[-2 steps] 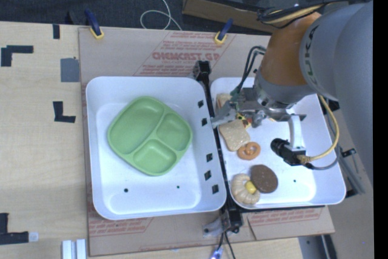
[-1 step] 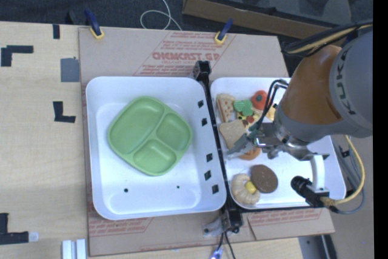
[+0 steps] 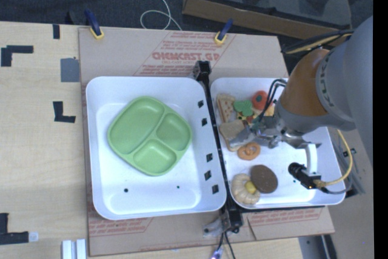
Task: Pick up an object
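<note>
on the desk (image 3: 36,130), the left bin (image 3: 97,130) holds a green divided plate (image 3: 150,135); the right bin (image 3: 327,188) holds toy foods including a brown cookie (image 3: 264,178). fingers (image 3: 262,128) among them, state unclear.

Small food toys (image 3: 248,151) clustered in right bin (image 3: 327,194).

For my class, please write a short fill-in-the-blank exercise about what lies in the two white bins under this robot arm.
1. The green divided plate lies in the ____ bin of the camera view.
2. The plate has ____ compartments.
3. The brown round cookie lies in the ____ bin.
4. The band above the arm's wrist is ____.

Missing words: left; three; right; orange
</note>
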{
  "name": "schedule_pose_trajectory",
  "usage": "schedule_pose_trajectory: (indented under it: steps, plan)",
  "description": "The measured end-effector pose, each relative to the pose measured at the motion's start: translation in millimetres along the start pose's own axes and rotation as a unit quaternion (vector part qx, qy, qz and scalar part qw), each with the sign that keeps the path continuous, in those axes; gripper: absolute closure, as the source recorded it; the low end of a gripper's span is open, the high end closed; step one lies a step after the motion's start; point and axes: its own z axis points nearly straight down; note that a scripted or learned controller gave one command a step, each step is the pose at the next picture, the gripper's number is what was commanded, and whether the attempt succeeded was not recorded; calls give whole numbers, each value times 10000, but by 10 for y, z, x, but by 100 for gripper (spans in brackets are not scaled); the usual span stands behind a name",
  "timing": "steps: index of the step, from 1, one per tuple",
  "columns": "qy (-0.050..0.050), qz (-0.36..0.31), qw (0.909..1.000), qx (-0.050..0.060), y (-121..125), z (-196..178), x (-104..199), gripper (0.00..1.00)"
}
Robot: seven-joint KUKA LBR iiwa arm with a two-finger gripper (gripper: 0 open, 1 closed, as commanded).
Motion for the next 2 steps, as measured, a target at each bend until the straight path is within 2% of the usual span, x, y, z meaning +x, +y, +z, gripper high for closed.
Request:
schedule_pose_trajectory:
  steps: [1, 2]
  plan:
    - [10, -31, 10000, -10, 9, -166, 41, 100]
    - [12, -27, 10000, 3, 0, -153, 40, 0]
